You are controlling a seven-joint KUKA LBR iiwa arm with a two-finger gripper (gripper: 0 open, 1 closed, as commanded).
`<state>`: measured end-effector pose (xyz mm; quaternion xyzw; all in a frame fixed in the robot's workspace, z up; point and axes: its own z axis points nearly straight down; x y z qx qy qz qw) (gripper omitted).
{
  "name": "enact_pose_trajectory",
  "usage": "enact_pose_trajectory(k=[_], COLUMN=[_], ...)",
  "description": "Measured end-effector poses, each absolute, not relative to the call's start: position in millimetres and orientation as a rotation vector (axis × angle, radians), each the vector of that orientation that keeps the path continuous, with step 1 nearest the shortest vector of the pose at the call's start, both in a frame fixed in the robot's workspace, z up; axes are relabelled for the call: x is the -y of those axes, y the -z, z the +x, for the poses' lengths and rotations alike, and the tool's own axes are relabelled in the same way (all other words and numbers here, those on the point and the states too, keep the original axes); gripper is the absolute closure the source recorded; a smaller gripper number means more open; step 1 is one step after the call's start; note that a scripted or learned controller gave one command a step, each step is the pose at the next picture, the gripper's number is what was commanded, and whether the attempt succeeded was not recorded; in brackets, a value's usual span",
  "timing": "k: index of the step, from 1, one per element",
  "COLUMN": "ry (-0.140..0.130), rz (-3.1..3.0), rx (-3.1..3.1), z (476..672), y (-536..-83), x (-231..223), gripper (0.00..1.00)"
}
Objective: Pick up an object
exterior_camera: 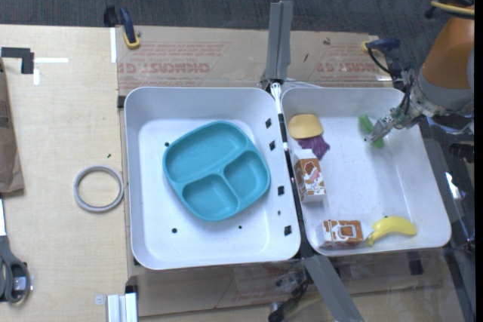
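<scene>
My gripper (392,121) hangs low over the back right part of the right bin (423,185), under the grey wrist and orange band. A small green object (368,127) lies right at its tip, touching or nearly touching it; I cannot tell whether it is gripped. Further left in the same bin lie a yellow round item (305,124) with a purple piece (318,146) beside it. A small carton (310,180) lies below them. Near the front wall lie a second carton (342,233) and a banana (392,228).
A teal divided plate (216,170) lies in the left bin (139,185). On the bench to the left are a tape ring (98,188), scissors (11,279) and a brown bag (7,139). A clamp (128,28) sits at the back.
</scene>
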<state>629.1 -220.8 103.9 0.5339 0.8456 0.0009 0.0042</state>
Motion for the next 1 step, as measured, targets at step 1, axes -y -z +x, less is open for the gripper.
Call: enact_pose_trajectory(k=[1], ry=[0.002], rz=[1.937], rx=[-2.474], z=[592.0], y=[-189.5], x=[132.5], gripper=[1.00])
